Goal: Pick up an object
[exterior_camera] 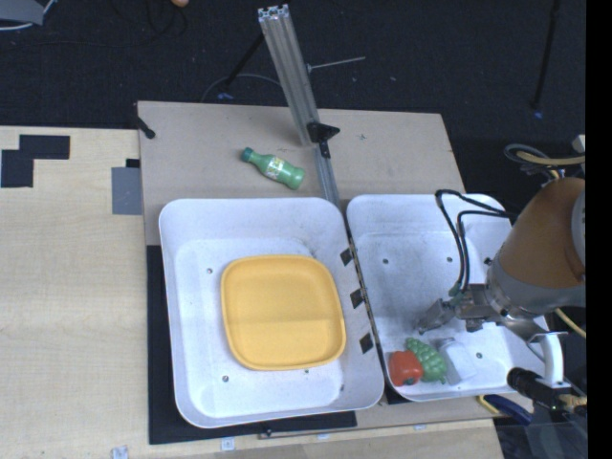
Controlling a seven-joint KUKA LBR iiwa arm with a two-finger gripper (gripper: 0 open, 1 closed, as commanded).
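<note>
My gripper (442, 318) hangs low in the right bin (402, 232), just above the red and green object (418, 364) at the near edge — nothing sits between its fingers, and whether they are spread or pressed together I cannot tell. Pick not yet made; descent, grasp and lift all remain, by my judgement. Target looks lumpy, red part smooth, green part knobbly. Left bin (191, 237): yellow plate (282, 311), rounded square, matte. Farther back on the bench — green bottle (273, 167) lying on its side, then a slanted metal rail (296, 70).
</note>
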